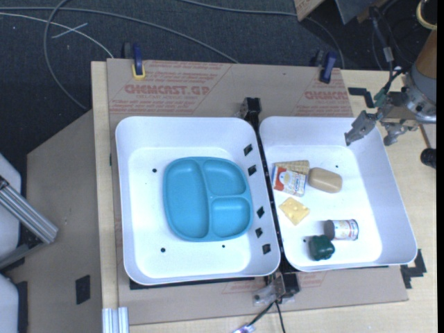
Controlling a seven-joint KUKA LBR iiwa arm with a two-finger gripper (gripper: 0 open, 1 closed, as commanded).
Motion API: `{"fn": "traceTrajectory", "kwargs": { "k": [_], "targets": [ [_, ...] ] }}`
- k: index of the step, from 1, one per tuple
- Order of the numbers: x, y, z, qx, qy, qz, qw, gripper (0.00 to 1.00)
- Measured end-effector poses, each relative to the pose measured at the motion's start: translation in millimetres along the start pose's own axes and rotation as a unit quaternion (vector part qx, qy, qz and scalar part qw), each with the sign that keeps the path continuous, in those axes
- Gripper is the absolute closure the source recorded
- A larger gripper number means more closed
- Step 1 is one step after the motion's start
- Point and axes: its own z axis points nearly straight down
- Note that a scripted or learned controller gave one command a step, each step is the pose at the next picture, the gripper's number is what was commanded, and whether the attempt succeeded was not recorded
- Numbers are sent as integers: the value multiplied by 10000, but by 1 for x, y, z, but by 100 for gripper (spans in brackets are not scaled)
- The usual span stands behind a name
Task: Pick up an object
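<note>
We're looking down on the bench and the pick has not begun in any way we can see. The gripper (pixel 373 127) hangs over the top right corner of the right bin (pixel 395 186), up near its rim, and we see its two grey fingers spread apart with nothing between them. So nothing is held yet.

All the candidates lie on the floor of that right bin. Nearest the divider we have a red and white packet (pixel 290 180), with a tan cracker (pixel 293 166) tucked just behind it. Right beside the packet lies a beige bread roll (pixel 325 180), the closest item to the gripper, though a gap separates them. Below that sits a yellow cheese wedge (pixel 294 210), then a small can (pixel 342 229) on its side, and near the front edge a dark green lump (pixel 320 248).

Over in the left bin (pixel 139 186) a blue divided plate (pixel 207 198) rests flat with all its compartments bare.

By our reckoning the whole job is ahead: choose a target, travel in over the bin, come down, close, lift. The roll looks the easiest reach from where the gripper stands. The packet and cracker lie touching, so a grab there could catch both or slip.
</note>
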Motion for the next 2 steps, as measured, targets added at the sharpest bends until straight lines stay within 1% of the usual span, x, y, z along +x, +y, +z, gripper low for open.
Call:
{"fn": "traceTrajectory", "kwargs": {
  "k": [1,2],
  "targets": [
    [1,2,-8,-68,-14,-17,10000,0],
    [-3,-5,39,-43,-6,-12,10000,0]
  ]
}}
